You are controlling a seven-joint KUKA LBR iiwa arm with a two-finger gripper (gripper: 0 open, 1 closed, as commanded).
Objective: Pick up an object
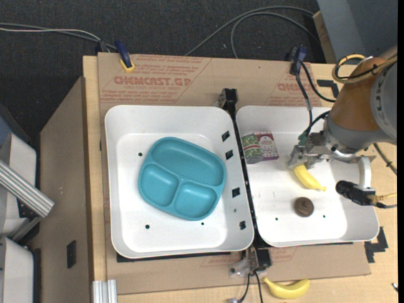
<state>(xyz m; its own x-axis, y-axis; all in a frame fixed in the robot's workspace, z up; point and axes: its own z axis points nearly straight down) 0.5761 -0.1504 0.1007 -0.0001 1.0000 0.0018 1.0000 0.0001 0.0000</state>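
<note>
A loose banana [287, 287] is lying on the bench's near edge. The arm [363, 109] is reaching left, its gripper [303, 161] touching the bin's banana [308, 178]; finger state unclear.

Teal divided plate [182, 178] lies in left bin [120, 169]. Cardboard sheet [158, 74] under bins, blue-yellow clamps [124, 56] at back edge. Cables [252, 21] on dark floor.

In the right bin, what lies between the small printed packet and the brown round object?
Bare white bin floor in the camera view; the packet and brown object have nothing between them. The banana lies off to the right.
</note>
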